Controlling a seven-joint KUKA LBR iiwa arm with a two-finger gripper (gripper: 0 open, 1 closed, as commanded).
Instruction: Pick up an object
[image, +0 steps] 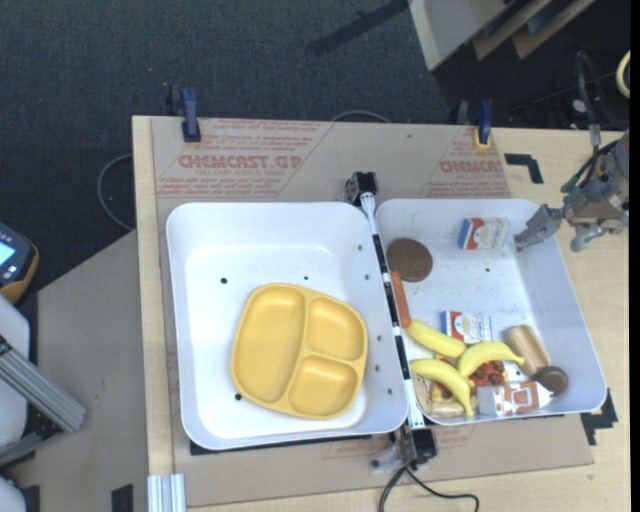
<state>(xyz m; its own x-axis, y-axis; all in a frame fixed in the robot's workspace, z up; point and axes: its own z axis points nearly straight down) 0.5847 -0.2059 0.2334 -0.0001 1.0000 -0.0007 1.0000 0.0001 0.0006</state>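
At the right bin's upper right rim you find the gripper (560, 222), fingers spread wide with nothing between them, one fingertip (527, 230) over the bin's edge. Nearest it in the right bin (560, 290) lies a small blue and white carton (483, 234), well apart from a brown disc (409, 259). Toward the near end you see bananas (455, 358) heaped beside a tan cylinder (527, 347) and small packages. The left bin (200, 250) bears a yellow divided plate (299, 349).
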